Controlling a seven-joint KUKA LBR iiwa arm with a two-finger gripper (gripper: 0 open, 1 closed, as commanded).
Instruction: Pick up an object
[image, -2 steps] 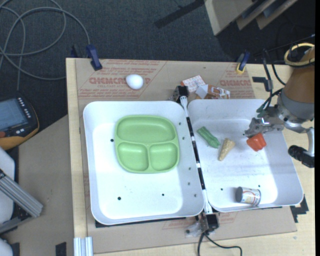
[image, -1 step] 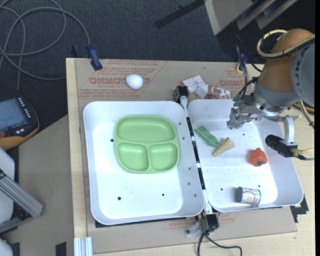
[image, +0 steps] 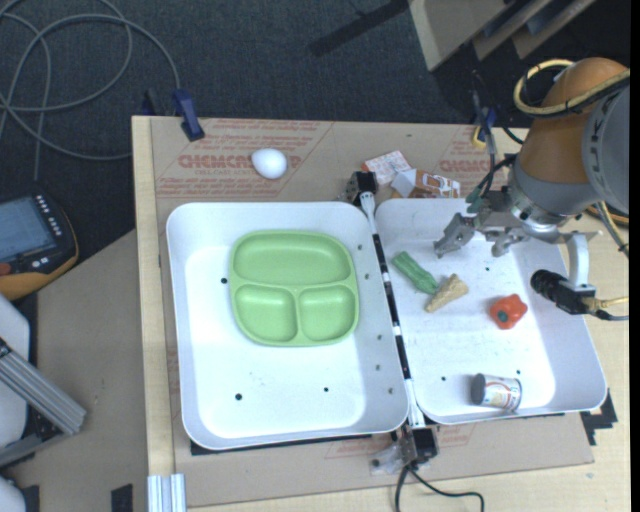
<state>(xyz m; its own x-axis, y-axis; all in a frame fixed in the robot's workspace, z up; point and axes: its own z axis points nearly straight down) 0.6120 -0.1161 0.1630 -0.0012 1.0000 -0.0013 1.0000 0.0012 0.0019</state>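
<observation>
In the right white bin (image: 560, 385), a green elongated piece (image: 412, 271) lies near the left wall, a tan wedge (image: 447, 292) just beside it. A red rounded object (image: 508, 311) sits toward the right wall, and a small silver can (image: 497, 391) lies on its side near the front edge. The jaws (image: 478, 232) hang over the bin's back part, spread, pinching nothing. The left white bin (image: 200, 370) holds a green three-compartment plastic tray (image: 295, 287). A white ball (image: 268, 162) rests on the surface (image: 300, 140) behind it.

Grey arm (image: 600, 130) with an orange band, yellow cable loop, metallic claw (image: 478, 232).
</observation>
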